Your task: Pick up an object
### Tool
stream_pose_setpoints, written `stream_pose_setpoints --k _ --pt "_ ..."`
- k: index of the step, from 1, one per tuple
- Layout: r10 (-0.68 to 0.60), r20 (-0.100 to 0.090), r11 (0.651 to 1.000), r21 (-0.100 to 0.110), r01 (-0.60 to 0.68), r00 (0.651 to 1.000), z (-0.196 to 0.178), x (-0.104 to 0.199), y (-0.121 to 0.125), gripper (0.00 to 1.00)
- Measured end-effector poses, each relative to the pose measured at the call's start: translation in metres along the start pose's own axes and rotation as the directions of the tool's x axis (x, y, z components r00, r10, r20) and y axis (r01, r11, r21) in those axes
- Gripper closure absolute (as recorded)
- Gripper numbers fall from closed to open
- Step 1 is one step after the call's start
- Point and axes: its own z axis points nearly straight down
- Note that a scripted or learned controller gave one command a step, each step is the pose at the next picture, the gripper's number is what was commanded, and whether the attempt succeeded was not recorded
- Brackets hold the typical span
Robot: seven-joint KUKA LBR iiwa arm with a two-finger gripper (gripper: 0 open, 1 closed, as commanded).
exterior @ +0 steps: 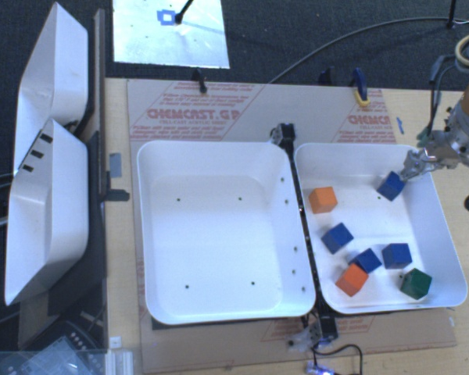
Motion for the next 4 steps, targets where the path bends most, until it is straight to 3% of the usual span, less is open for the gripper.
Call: stream_pose_setpoints --k 1,4 --pt "-0.001 -0.002 1.000 0.005 0.001 1.000 -0.001 0.000 0.000 1.00" --pt "-0.004 -0.003 1.000 0.005 0.004 1.000 0.001 0.148 -0.042 1.00"
